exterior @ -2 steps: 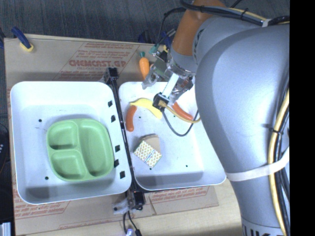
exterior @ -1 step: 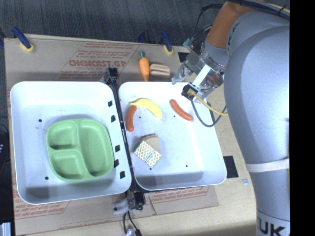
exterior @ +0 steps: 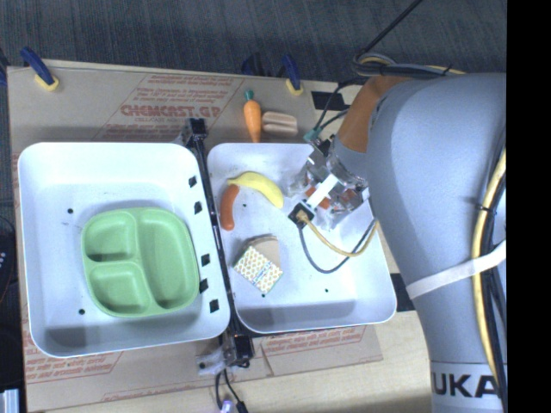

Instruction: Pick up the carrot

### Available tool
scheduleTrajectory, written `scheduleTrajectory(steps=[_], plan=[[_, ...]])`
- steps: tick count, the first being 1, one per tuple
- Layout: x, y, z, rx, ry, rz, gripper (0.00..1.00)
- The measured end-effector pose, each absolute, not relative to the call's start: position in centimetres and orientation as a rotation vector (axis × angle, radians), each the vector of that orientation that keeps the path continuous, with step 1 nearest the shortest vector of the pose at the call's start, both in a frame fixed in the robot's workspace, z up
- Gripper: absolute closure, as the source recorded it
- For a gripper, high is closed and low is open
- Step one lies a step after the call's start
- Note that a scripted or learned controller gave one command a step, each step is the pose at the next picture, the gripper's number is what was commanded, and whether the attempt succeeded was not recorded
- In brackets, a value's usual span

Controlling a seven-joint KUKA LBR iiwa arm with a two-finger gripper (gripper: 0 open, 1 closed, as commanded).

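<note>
Carrot waiting outside the bins while the gripper is being held over the right one.

The carrot [exterior: 251, 119] is lying on the cardboard [exterior: 129, 101] just beyond the right bin [exterior: 362, 304], beside a small wooden block [exterior: 280, 124]. The gripper [exterior: 325, 192] is being hung near the banana [exterior: 256, 188]; its state cannot be told. The banana or sausage [exterior: 228, 206] risks being grabbed instead, being nearer.

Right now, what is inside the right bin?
The right bin holds a banana, a sausage, a sandwich and the gripper. The arm covers its right side.
</note>
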State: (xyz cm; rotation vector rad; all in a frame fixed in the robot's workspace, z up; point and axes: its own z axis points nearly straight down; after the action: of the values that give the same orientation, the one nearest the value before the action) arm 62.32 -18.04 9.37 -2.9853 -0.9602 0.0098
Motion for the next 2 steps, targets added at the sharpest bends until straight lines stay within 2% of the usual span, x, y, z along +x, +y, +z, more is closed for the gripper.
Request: scheduleTrajectory(steps=[1, 2], plan=[[62.4, -17.9, 10.5, -2.978, -0.971, 0.011, 1.0], [60.3, -21.1, 24.9, -2.968, -1.024, 0.002, 1.0]])
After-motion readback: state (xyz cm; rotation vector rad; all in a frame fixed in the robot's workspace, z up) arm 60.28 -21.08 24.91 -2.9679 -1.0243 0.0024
